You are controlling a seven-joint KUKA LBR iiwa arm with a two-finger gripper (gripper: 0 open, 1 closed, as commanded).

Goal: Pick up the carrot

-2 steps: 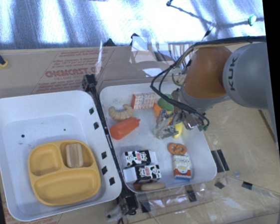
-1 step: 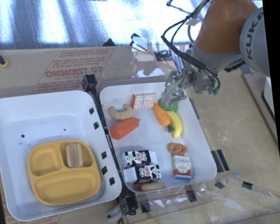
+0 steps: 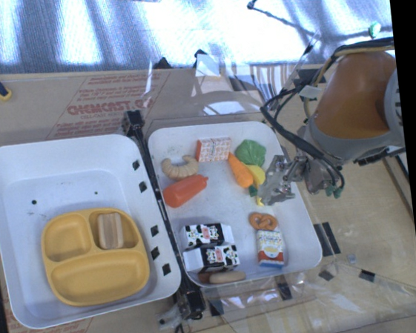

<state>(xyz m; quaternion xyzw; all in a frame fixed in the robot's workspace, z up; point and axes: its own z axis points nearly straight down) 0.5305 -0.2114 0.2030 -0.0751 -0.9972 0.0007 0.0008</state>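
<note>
— Sunlit and striped with shadow, the bench [image 3: 52, 112] is carrying two white bins; where is the carrot lying?

— The carrot [image 3: 240, 171] is lying in the right bin [image 3: 306, 240], just below the green leafy piece [image 3: 251, 152]. The gripper [image 3: 276, 184] is hovering just right of it.

— So the approach is going on?

— I judge so. Next it is needing a shift left and a descent over the carrot.

— Holding anything?

— Whether it is released or clenched, I cannot tell.

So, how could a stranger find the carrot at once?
Look in the right bin, at its upper right part. The carrot lies slanted just left of the gripper. Unlike the bigger orange-red piece further left, it is small, with a green leafy top.
</note>
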